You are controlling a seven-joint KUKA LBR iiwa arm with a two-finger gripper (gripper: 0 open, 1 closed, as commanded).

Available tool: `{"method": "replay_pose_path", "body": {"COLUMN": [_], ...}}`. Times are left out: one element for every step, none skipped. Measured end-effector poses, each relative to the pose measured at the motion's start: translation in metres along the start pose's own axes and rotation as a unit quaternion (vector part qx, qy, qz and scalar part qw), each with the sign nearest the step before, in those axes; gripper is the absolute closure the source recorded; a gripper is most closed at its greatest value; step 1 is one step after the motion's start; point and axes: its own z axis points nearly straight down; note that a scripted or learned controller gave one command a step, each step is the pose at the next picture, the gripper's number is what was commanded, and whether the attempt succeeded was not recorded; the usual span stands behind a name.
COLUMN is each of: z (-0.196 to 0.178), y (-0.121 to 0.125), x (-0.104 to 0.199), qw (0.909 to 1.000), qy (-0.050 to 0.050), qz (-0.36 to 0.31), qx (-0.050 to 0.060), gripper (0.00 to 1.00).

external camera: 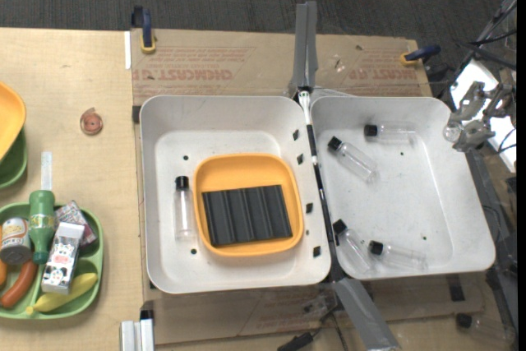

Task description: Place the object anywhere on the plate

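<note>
I see the plate (246, 205), orange with a dark ridged insert, in the left bin (156, 168), one clear vial (182, 205) just beside it. The right bin (444, 177) holds four more vials. The claw (467, 126) hangs at its right rim; I cannot tell its state.
</note>
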Motion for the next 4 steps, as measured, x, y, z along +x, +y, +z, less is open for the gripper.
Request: {"method": "replay_pose_path", "body": {"z": [-0.175, -0.175, -0.174, 0.108], "y": [0.007, 0.000, -0.006, 0.008], "x": [-0.070, -0.016, 0.036, 0.085], "qw": [0.9946, 0.9562, 0.8970, 0.8468], "qy": [0.000, 0.001, 0.001, 0.001], "qz": [-0.104, -0.293, -0.442, -0.532], "qx": [0.000, -0.001, -0.002, -0.002], "gripper": [1.00, 1.00, 1.00, 1.00]}}
